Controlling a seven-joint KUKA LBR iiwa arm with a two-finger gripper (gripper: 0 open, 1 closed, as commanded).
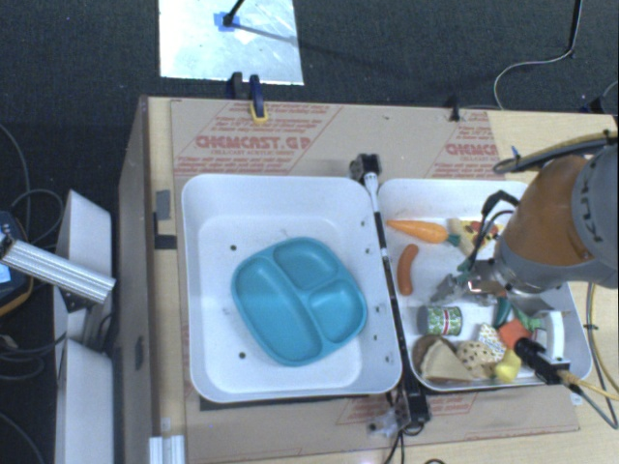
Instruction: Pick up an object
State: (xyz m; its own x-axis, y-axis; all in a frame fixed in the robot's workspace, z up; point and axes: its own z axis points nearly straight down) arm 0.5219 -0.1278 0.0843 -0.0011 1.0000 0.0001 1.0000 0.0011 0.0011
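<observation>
Dark carpet ran all round the wooden surface (290,133), which had printed brown cardboard laid over it and two shallow white bins side by side on top. So the left white bin (222,211) just had a teal divided plastic plate (300,300) sitting in the middle, well away from the jaws (456,286), which were down in the right white bin (406,201) where all the clutter was. My guess is the plate was parked over there so it stayed out of the way of the picking.

Couldn't tell whether the jaws were open or closed, the metal bits at the tip were too small and jumbled, and I didn't see anything clearly sitting between them. Closest candidate was the small green and white tin can (444,319) lying on its side just below them. A red-orange sausage-shaped toy (406,268) lay just to their left, and an orange plastic carrot (418,229) was up and to the left. More mixed small toys were piled below and right of the jaws, hard to make out.

I'd say the pick hadn't happened yet, the can looked like the target.
</observation>
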